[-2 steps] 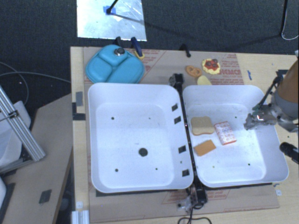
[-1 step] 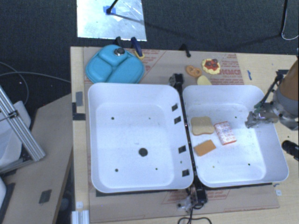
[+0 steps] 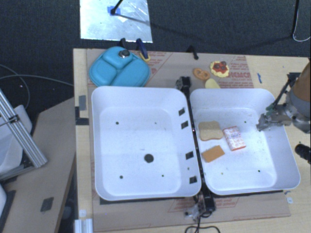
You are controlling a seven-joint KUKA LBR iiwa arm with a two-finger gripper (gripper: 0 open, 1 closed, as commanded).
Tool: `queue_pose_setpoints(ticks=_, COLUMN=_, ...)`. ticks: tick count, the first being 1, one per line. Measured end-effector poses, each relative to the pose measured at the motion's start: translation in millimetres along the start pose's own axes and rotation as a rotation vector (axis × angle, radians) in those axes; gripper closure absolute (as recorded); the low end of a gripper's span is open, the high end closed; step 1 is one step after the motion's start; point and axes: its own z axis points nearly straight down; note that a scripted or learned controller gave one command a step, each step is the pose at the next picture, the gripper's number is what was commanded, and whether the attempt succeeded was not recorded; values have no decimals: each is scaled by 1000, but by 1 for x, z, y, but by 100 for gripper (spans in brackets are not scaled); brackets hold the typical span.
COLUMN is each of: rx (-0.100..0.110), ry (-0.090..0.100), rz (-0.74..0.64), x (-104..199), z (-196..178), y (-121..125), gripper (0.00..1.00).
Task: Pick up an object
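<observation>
In the right bin [image 3: 252,181] lie three small items close together: a tan bread slice [image 3: 210,130], a red and white carton [image 3: 234,138] and an orange cracker-like piece [image 3: 213,154]. My gripper [image 3: 268,121] hangs over the right side of that bin, to the right of the carton and apart from it. Nothing shows between its tips. The arm comes in from the right edge.
The left bin [image 3: 104,178] has a dark round spot [image 3: 148,158] on its floor. Behind the bins on the bench are a blue divided plate [image 3: 119,68], small toy foods [image 3: 219,69] and a black clip [image 3: 184,82]. A shiny sheet [image 3: 114,13] lies on the floor beyond.
</observation>
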Motion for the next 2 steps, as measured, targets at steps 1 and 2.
queue_pose_setpoints(ticks=1, rx=-4, ry=-1, rz=-3, x=0, z=-10, y=1, gripper=100)
queue_pose_setpoints(ticks=2, rx=-8, ry=-1, rz=-6, x=0, z=-21, y=3, gripper=100)
